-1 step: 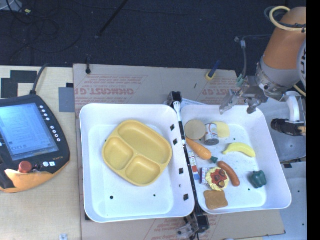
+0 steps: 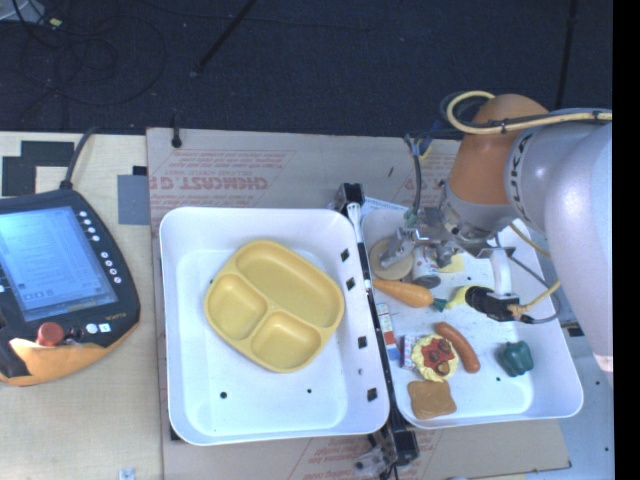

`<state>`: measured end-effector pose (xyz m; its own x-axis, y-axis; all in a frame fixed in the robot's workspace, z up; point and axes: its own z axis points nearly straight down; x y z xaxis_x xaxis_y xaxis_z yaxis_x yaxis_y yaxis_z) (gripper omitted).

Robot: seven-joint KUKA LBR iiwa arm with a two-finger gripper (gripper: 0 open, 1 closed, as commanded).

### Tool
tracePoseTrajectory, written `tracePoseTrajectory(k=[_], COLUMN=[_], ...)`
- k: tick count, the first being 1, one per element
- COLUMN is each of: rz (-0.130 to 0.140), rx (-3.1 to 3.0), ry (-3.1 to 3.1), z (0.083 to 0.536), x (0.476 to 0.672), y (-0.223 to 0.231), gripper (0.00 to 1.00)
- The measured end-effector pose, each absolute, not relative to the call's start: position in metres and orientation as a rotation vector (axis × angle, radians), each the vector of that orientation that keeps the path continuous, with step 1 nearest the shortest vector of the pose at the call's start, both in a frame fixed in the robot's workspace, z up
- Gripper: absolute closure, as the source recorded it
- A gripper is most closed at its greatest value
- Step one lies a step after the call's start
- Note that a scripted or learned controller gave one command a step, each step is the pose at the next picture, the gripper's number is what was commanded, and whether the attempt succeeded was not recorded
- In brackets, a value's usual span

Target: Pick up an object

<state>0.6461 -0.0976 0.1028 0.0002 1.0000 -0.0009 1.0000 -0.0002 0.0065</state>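
Two shallow white bins: the left bin [image 2: 190, 388] and the right bin [image 2: 545, 388]. One yellow plate [image 2: 275, 305] of three compartments, well left of the gripper [image 2: 425, 246]. One carrot [image 2: 400, 291], just below the gripper in the view. Further off on that side, one each: a sausage [image 2: 457, 346], a small round pizza [image 2: 432, 357], a brown slice of toast [image 2: 431, 399], a green pepper [image 2: 516, 358]. One pale round disc [image 2: 388, 259] just beside the gripper. One teach pendant [image 2: 55, 273], far left.

Saw pale bench top [image 2: 110, 408], overlaid with a brown cardboard sheet [image 2: 250, 158] carrying inverted red print. Noted black tape marks [image 2: 35, 163] and a grey patch [image 2: 132, 198] at left, beside a lit-screen pendant [image 2: 55, 278]. Found dark floor [image 2: 300, 48] behind, thin cables [image 2: 60, 18] trailing at upper left.
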Motion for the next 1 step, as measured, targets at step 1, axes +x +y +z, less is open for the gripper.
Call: tracePoseTrajectory(k=[1], rz=[0.016], rx=[2.215], ry=[2.215], z=[0.0952], x=[0.6172], y=[-0.1461], gripper=[0.0])
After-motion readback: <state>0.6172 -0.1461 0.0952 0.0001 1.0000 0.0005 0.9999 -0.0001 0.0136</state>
